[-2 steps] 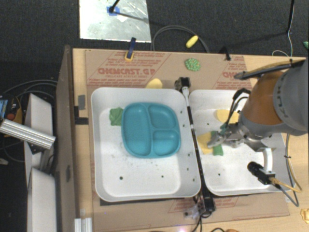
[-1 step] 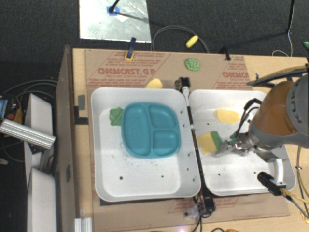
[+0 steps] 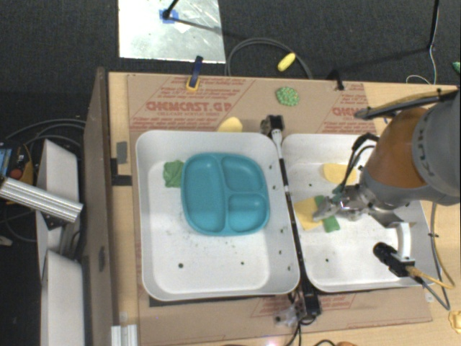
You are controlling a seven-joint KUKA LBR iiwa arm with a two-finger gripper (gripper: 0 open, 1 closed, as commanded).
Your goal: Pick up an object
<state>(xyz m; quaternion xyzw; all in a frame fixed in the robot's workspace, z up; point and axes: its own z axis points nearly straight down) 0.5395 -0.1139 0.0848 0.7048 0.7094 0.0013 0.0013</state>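
The claw [image 3: 325,211] is down in the right bin [image 3: 360,272], near that bin's left wall, right over a flat yellow piece [image 3: 307,212] and a small green piece [image 3: 330,223] lying touching each other on the bin floor. Whether its jaws are apart or together I cannot tell; the wrist blocks them. A second yellow piece [image 3: 333,172] lies toward the bin's far edge. These look like small toy-food shapes, probably light and fairly stiff, with smooth skins that could slip. The yellow piece lies low, so a pinch across its narrow width seems best. The left bin [image 3: 166,272] carries a teal divided plate [image 3: 225,194] with a green leaf-like piece [image 3: 173,173] at its left rim.
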